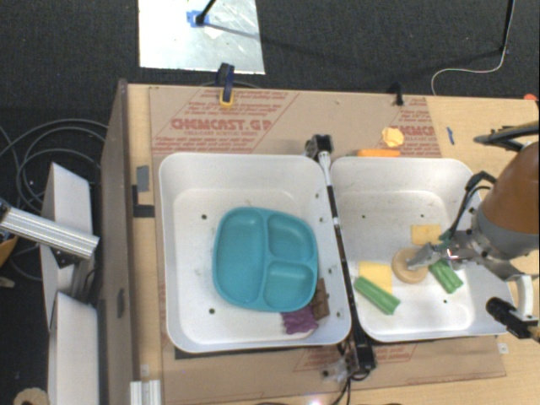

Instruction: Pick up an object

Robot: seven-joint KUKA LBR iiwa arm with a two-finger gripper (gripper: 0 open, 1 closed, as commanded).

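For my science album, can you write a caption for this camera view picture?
Robot arm's claw hovers by a tan ring and green sticks in the right bin; a teal plate sits left.

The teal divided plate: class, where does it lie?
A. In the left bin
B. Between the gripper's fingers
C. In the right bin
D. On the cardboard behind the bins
A: the teal divided plate lies flat on the floor of the left bin, across the divider from the arm.
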